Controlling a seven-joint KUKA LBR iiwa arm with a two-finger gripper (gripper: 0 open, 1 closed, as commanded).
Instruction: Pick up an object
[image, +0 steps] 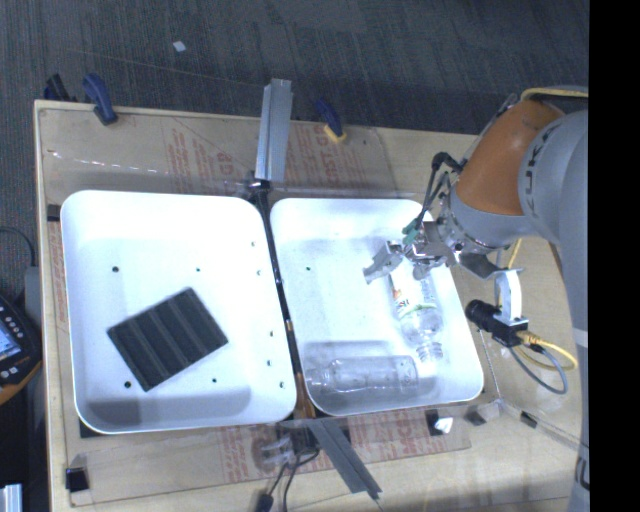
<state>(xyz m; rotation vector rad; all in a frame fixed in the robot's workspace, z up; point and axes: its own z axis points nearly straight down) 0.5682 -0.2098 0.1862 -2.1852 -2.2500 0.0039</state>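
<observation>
My grey arm with its orange band (510, 170) reaches in from the right, wrist bent down over the upper right part of the right shallow white bin (330, 230). My jaws (400, 258) hang there, low over the bin floor; metal fingers (380, 266) point left, but I cannot tell whether they are spread or pressed together. Just below them lies a small clear plastic bottle (420, 318), roughly upright in view, its top end near my jaws; contact not discernible. A larger clear plastic bottle (362, 374) lies crosswise along the bin's near wall, outline faint against white. A black ribbed rectangular pad (167, 337) lies tilted in the left shallow white bin (90, 230). Both bins sit on the pale wooden surface (180, 140).
</observation>
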